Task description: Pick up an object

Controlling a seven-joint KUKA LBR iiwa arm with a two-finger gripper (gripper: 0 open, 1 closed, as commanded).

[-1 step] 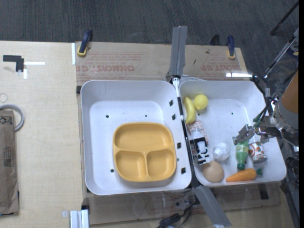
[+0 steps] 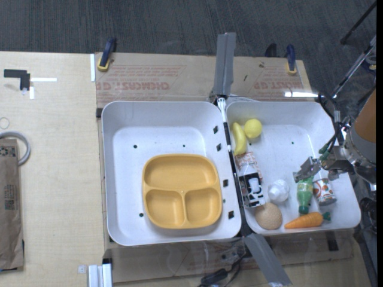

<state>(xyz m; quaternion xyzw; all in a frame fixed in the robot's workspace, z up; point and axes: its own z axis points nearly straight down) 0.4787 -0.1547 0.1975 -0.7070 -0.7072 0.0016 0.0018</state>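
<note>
Two shallow white bins sit side by side, and taking the yellow divided plate (image 2: 181,191) in the left bin (image 2: 114,160) as the landmark, everything else lies to its right in the right bin (image 2: 287,130). Nearest the camera there are a carrot (image 2: 306,220) and a tan egg-shaped thing (image 2: 269,216), then a green bottle (image 2: 304,195), a small can (image 2: 324,191), a white lump (image 2: 278,191) and a black-and-white carton (image 2: 252,187), with a banana (image 2: 239,137) and a lemon (image 2: 253,127) farthest back. The gripper (image 2: 309,170) hangs just above the green bottle, well right of the plate, and I cannot tell how its jaws stand or whether they grip anything.
</note>
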